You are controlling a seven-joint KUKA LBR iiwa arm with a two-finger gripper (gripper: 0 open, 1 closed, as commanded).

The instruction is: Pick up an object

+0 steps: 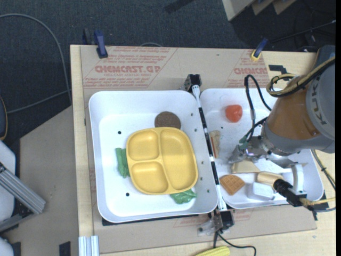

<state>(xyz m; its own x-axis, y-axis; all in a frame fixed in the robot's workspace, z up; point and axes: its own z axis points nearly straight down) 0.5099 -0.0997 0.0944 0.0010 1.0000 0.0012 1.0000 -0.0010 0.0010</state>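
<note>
My gripper is low in the right bin, left of its middle. It hangs just above a pale beige flat piece. An orange waffle-patterned cracker lies in front of it near the bin's front wall. Farther back in the same bin rests a red tomato-like ball. A tan stick lies along the divider to the gripper's left. Nothing shows between the gripper's tips.
The left bin holds a yellow three-compartment plate, a brown disc behind it, and green leafy pieces at its left and front. Cables loop over the right bin's back edge.
</note>
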